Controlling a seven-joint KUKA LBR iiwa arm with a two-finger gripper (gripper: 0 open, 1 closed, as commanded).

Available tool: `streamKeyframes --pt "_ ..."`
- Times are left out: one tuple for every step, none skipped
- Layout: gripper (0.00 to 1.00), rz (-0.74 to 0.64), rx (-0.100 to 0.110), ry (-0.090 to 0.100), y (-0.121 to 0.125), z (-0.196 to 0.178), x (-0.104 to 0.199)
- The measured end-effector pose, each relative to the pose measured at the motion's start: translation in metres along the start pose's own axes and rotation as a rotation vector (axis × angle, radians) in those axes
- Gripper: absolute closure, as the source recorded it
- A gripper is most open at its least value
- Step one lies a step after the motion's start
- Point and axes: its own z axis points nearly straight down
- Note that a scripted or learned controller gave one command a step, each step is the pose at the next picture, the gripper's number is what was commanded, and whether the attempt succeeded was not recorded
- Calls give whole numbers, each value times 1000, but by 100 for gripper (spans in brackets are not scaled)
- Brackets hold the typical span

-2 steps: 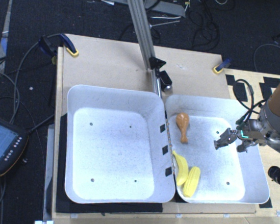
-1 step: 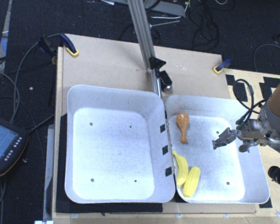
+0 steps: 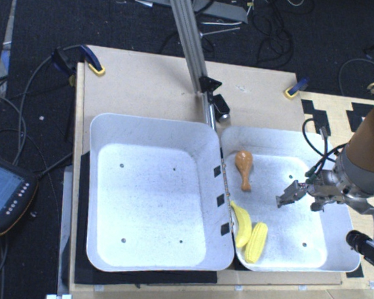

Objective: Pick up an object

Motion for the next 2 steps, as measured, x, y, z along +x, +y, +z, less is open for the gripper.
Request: streamKeyframes --pt "0 0 1 0 3 62 0" --pt "0 0 0 0 0 104 -1"
